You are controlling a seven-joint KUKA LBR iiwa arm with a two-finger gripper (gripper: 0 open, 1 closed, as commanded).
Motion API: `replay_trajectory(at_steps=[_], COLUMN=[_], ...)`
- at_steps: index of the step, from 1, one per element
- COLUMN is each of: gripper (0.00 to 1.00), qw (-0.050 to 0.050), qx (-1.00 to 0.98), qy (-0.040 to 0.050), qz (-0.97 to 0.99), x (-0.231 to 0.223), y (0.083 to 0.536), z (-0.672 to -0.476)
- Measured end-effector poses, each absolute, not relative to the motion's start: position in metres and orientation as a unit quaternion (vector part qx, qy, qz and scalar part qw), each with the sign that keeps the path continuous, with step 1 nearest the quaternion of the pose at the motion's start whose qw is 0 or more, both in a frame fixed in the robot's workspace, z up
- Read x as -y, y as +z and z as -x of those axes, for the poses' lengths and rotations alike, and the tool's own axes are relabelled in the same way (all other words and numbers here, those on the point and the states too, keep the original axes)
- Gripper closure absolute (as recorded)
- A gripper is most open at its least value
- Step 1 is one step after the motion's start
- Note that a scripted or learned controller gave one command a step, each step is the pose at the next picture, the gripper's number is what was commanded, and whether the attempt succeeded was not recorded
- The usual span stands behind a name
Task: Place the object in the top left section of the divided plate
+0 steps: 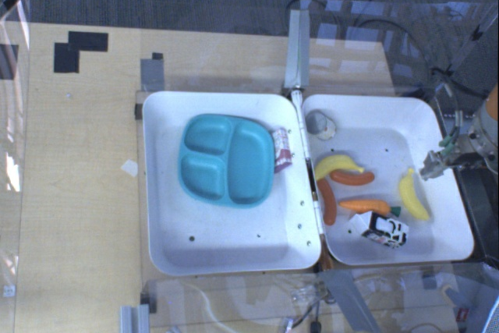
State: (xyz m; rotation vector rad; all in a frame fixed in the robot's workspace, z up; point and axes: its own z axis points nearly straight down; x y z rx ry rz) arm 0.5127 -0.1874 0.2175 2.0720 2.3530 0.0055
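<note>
The grey two-finger gripper [433,166] is seen over the right bin's [366,109] edge, apparently spread, beside a yellow plastic banana [413,196]; the blue divided plate [227,160] lies left.

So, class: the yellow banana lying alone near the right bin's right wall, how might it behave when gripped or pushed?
The banana looks like a smooth toy, so it is probably stiff and light. Its glossy, curved skin may slip between fingers. Being curved, it would likely pivot rather than roll if pushed, perhaps against the nearby wall of the right bin.
</note>
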Motion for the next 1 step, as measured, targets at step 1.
replay_trajectory(at_steps=[1], gripper=[1.0], qw=[0.001], qx=[-0.657], qy=[0.0006], qz=[-0.754], x=[0.2056], y=[0.1079], z=[-0.4876])
